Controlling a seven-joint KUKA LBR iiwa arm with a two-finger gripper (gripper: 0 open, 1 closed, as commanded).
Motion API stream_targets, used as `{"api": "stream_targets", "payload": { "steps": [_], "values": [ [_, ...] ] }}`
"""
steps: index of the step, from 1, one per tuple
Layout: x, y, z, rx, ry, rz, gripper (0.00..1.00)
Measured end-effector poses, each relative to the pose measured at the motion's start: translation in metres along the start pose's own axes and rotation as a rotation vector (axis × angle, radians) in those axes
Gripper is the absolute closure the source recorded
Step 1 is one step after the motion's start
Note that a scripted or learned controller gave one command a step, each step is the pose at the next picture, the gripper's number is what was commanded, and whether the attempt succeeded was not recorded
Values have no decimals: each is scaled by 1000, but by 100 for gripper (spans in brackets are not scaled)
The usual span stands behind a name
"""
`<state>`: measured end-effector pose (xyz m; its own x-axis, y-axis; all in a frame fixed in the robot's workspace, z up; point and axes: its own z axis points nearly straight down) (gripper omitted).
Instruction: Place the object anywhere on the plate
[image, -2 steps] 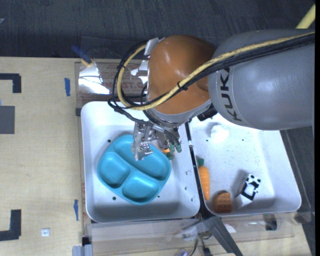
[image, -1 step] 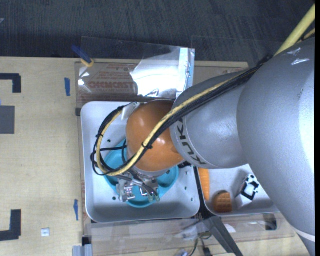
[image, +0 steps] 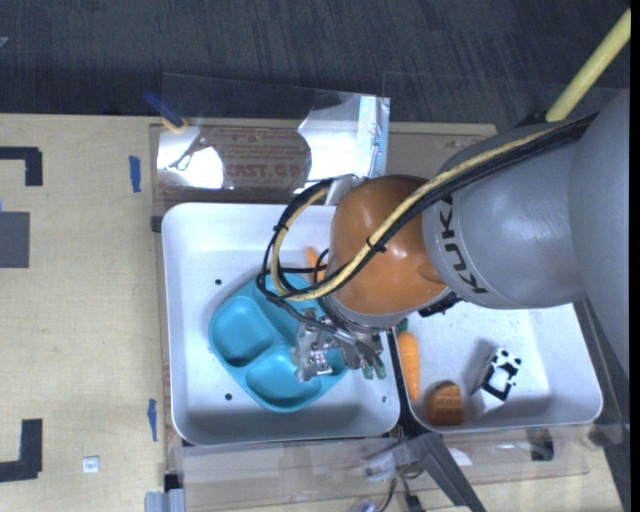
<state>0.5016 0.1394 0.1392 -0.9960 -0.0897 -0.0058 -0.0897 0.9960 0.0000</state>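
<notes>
A blue plate (image: 250, 345) with two hollows lies in the left bin (image: 190, 300), toward its front. My gripper (image: 318, 360) hangs under the orange wrist band, low over the plate's right edge. I see nothing clearly in its grasp. A small orange piece (image: 313, 262) peeks out behind the cables in the left bin, mostly hidden by the arm. An orange carrot (image: 408, 366) lies along the left wall of the right bin (image: 560, 400).
In the right bin a round brown item (image: 447, 402) sits near the front, with a black-and-white object (image: 501, 374) to its right. The arm's wrist covers the wall between the bins. A clear plastic sheet (image: 270, 150) lies behind the left bin.
</notes>
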Motion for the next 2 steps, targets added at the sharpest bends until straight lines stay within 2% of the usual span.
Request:
{"api": "stream_targets", "payload": {
  "steps": [1,2],
  "values": [
    [1,2,1,-1,2,-4,0],
    [1,-73,-180,0,-6,61,0]
  ]
}}
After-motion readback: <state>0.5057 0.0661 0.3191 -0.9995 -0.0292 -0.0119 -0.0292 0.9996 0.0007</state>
